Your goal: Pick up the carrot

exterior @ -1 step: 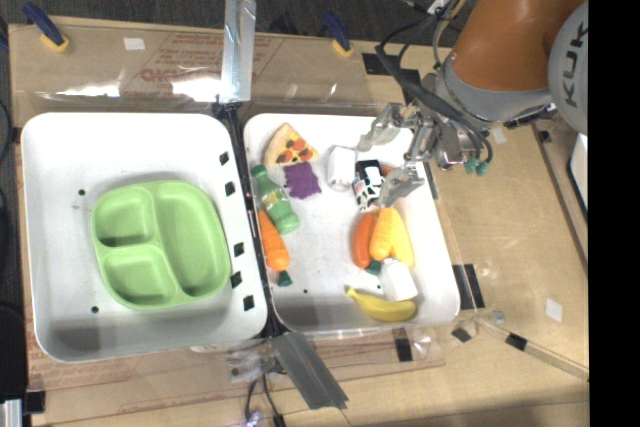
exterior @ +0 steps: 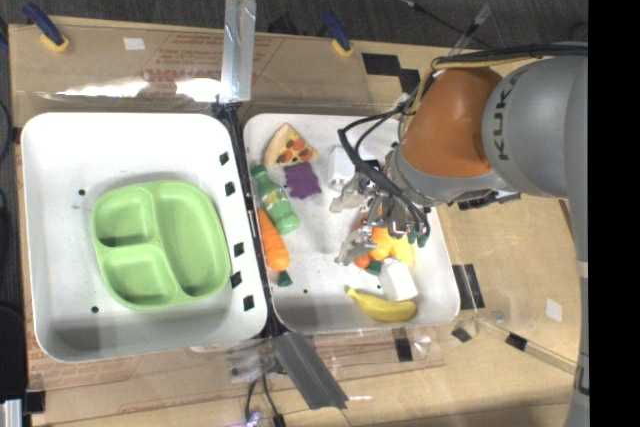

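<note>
I am watched by one fixed camera, set above the desk (exterior: 520,355) and looking down at a slant. It stands far enough off to take in both white bins, the left bin (exterior: 40,245) and the right bin (exterior: 320,130), side by side. My arm (exterior: 520,130) enters from the right side of its view.

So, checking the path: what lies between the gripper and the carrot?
In the camera view, bare white floor of the right bin separates the gripper from the carrot by the bin's left wall.
</note>
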